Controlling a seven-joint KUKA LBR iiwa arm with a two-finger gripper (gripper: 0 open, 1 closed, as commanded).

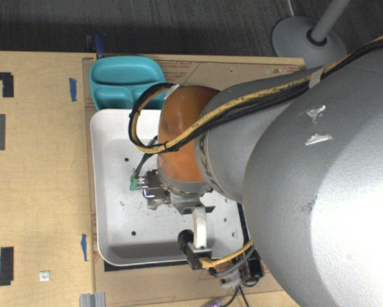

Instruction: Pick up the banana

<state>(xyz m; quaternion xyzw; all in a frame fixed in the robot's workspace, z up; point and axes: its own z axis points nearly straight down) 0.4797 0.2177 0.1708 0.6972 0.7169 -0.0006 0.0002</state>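
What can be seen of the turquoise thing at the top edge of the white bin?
The turquoise thing looks like smooth, glossy plastic with rounded corners and a raised lip, perhaps a shallow tray or lid. It lies flat at the top edge of the white bin. The arm's orange band and a black cable hide its lower right part.

The banana's look, pose and resting place cannot be told. The grey arm point(293, 171) with its orange band point(178, 139) reaches across the white bin point(111, 222) and covers most of the bin's floor, so whatever lies beneath the arm is hidden.
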